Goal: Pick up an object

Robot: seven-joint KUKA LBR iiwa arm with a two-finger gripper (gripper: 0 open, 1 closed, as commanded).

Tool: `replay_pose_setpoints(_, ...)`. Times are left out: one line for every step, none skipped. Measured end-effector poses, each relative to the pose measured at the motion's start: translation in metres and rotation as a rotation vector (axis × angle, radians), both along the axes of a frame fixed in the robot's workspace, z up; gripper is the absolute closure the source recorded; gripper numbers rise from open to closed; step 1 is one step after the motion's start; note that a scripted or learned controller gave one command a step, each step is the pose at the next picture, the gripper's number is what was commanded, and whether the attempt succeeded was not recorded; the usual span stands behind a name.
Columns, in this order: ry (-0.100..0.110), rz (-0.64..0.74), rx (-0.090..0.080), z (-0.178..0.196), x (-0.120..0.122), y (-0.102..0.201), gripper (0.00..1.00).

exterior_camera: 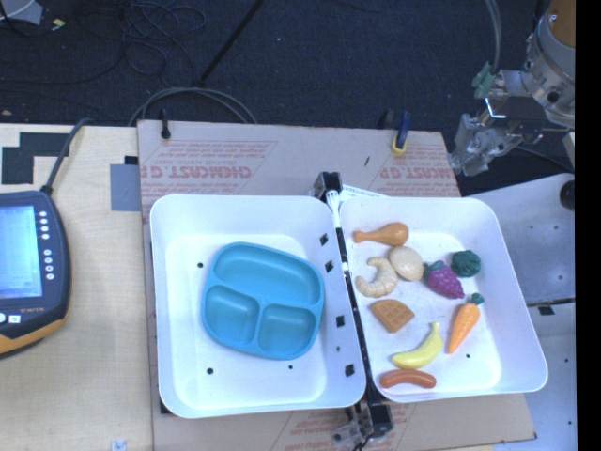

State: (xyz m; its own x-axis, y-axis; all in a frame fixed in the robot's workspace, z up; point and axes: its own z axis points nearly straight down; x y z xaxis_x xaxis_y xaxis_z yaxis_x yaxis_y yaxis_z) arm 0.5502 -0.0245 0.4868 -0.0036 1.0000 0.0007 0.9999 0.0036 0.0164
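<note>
On the counter [103,172], two shallow white bins were seen side by side. The left bin [178,224] held a blue divided tray [263,299] near its centre. Toy foods were gathered in the right bin [507,242]: a drumstick [381,235] at about 11 o'clock, a cream-coloured potato [408,263] just below it, touching a pale croissant [377,277] on its 9 o'clock side. Purple grapes [443,279] lay just beside the potato at 3 o'clock, with green broccoli [465,263] just beyond them. A brown cracker [392,315] sat near the middle; a carrot [462,325] lay tilted at 4 o'clock, a banana [419,350] beside it, and a sausage [407,380] at 6 o'clock by the front wall. The claw [477,148] was seen raised at 1 o'clock, well apart from the foods and outside the bin's far corner. Whether it stood wide or narrow could not be told; nothing was seen held in it.
</note>
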Motion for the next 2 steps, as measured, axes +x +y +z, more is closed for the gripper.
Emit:
replay_pose_setpoints(0.025, -0.001, 0.0, -0.046, -0.078, 0.026, 1.0)
replay_pose_setpoints(0.017, 0.003, 0.0, -0.018, -0.072, 0.084, 1.0)
